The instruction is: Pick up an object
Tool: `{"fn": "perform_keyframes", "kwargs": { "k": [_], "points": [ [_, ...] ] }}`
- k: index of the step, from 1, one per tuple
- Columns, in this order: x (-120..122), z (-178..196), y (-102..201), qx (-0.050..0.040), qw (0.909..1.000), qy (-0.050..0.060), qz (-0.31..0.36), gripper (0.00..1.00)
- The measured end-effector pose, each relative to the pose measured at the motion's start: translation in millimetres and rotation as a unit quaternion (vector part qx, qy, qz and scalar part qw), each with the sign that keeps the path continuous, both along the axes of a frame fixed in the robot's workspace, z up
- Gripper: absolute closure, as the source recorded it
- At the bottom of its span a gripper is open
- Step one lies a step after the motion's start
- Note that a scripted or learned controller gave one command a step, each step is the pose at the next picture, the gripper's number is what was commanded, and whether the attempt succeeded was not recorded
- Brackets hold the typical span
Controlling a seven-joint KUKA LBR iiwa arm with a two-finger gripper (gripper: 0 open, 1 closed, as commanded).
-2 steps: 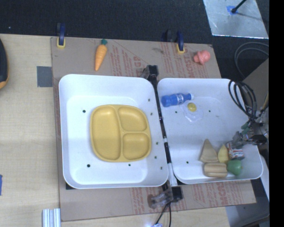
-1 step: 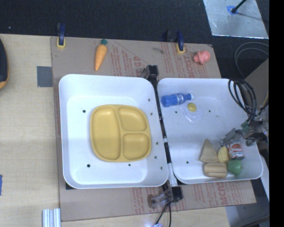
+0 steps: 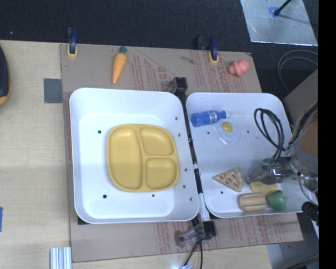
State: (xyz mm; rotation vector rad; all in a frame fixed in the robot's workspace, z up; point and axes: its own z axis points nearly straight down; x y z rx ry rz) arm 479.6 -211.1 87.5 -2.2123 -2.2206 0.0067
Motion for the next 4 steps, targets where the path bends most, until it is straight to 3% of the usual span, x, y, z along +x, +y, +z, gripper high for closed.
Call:
{"fn": "perform_keyframes", "kwargs": {
  "k": [1,2,3,4],
  "points": [
    [62.7,5.1,-0.2,-0.0014,1.0,-0.006,0.001,0.0],
    [7.8,3.8,1.9,0.0001,1.0,0.0,-0.001,0.0],
    [72.4,5.0,18.3,-0.0011,1.0,-0.006,0.002,0.0],
    [-0.8,3.7,-2.7,-0.0005,1.0,0.0,-0.002,0.0]
  ]
}}
